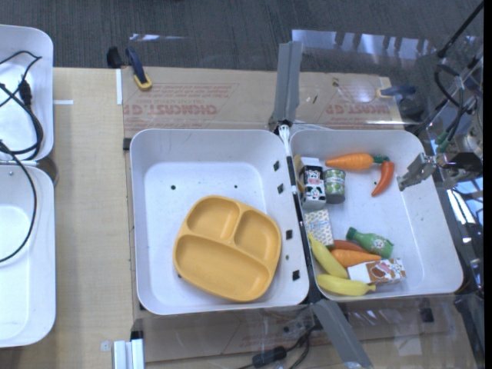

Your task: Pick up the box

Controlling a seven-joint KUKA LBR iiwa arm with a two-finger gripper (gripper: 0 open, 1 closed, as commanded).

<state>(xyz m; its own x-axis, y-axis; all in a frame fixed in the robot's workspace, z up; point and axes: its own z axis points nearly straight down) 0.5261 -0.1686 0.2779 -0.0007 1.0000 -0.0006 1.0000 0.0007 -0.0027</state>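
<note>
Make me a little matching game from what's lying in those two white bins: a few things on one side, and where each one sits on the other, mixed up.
Things:
1. yellow divided plate
2. carrot
3. box
4. green bottle

Places:
A. far end of the right bin, by its back wall
B. near end of the right bin, beside the bananas
C. left bin, the sole item there
D. middle of the right bin, just above the box

Pairs: 1-C, 2-A, 3-B, 4-D
</note>
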